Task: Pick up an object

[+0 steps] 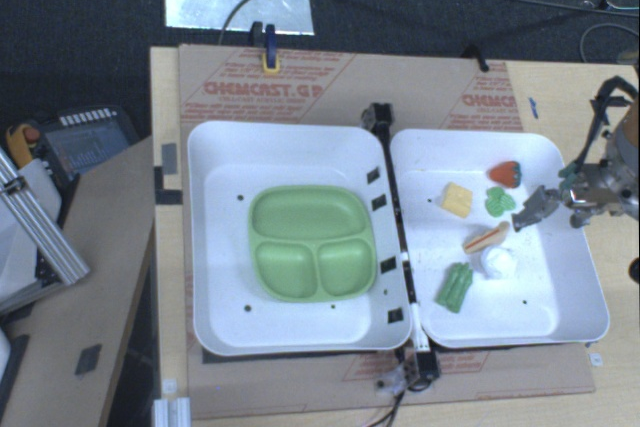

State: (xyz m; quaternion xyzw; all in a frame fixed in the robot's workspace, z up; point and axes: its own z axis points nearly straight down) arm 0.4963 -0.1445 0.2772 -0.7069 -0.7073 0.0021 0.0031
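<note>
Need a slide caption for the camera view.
Pincer poised over right bin of toy foods; green tray in left bin.

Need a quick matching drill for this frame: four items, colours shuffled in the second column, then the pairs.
Items:
1. divided tray in the left bin
2. block in the right bin
3. strawberry-like piece near the right bin's far edge
4. lump beside the hot-dog-like piece

Colours:
A. white
B. red
C. pale green
D. yellow

Pairs: 1-C, 2-D, 3-B, 4-A
</note>
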